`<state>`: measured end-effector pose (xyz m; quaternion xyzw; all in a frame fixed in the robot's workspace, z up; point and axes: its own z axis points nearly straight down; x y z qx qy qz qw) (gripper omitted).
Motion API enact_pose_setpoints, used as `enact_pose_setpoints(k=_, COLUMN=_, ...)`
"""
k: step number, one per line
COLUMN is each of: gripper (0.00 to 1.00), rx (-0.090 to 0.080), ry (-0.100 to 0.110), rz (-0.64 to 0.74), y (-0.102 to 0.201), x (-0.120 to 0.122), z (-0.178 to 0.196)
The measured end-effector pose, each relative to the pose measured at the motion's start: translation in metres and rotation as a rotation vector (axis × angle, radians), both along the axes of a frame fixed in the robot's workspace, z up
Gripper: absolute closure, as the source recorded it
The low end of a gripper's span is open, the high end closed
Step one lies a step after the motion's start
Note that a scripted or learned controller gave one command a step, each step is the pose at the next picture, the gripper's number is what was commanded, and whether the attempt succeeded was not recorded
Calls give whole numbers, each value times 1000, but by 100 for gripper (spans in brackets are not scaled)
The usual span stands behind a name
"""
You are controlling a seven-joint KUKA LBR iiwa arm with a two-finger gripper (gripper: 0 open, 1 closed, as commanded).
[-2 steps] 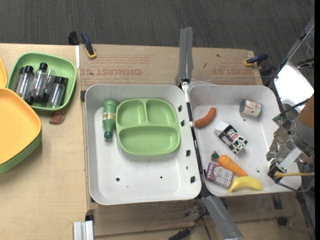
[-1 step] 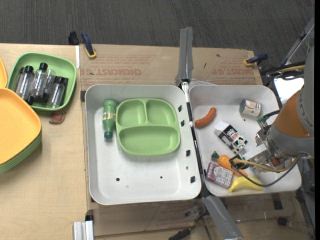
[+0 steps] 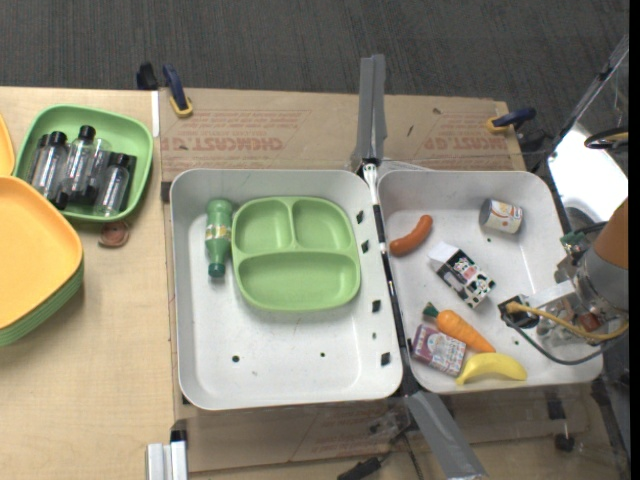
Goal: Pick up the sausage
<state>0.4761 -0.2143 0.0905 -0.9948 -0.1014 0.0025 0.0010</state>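
Robot arm (image 3: 603, 268), as seen at the right edge of the camera view. The visible link is a rounded grey body topped by an orange band. Below it sits a cluster of small metallic and dark fittings, their details too fine to resolve. A yellowish cable (image 3: 545, 316) runs leftward from this cluster to a small black end piece (image 3: 514, 308). A thin dark cable (image 3: 562, 356) droops in a loop beneath the fittings. The end of the arm is a compact, cluttered assembly rather than a smooth housing.
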Motion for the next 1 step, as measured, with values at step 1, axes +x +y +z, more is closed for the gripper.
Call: enact_pose_setpoints(k=1, gripper=100, rx=1, ry=0, rz=159, y=-7, x=0, z=10)
